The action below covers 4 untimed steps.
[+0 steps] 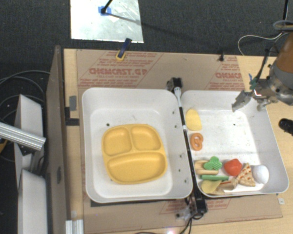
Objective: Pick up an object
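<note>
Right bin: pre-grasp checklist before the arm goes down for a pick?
1. Targets present: ok. Pale yellow piece and orange pretzel lie by the divider; green piece, tomato, pizza slice and white egg crowd the near edge.
2. Gripper over a target: not ok; it hangs above the right bin's far right corner.
3. Gripper free of any item: ok.
4. Isolated target: ok for pretzel; near-edge cluster touches.
5. Yellow tray in left bin out of path: ok.
</note>
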Tool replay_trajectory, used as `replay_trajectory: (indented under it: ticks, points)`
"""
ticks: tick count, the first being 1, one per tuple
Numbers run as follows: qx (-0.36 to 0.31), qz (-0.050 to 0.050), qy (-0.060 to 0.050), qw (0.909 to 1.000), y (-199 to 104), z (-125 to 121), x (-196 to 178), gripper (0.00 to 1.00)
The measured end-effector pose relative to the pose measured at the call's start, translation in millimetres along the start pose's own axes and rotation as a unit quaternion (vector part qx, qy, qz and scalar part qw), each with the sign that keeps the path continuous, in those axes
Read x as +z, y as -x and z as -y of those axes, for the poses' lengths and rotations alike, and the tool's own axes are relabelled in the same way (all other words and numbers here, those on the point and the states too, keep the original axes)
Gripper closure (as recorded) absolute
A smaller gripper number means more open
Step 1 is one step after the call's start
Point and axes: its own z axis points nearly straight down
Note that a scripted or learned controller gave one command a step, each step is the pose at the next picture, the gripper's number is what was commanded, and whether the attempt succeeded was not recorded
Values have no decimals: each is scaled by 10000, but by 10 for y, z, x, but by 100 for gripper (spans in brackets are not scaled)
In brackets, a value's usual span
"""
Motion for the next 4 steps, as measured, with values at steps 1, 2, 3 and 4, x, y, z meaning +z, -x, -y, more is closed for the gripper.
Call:
replay_trajectory:
  ticks: [1, 2, 3, 4]
  points:
    - [-31, -13, -14, 10000, -443, -494, 1283, 0]
    - [39, 10, -9, 10000, 335, -75, 1211, 0]
    - [23, -16, -40, 10000, 115, 740, 1220, 0]
    - [-20, 16, 50, 10000, 265, -229, 1195, 0]
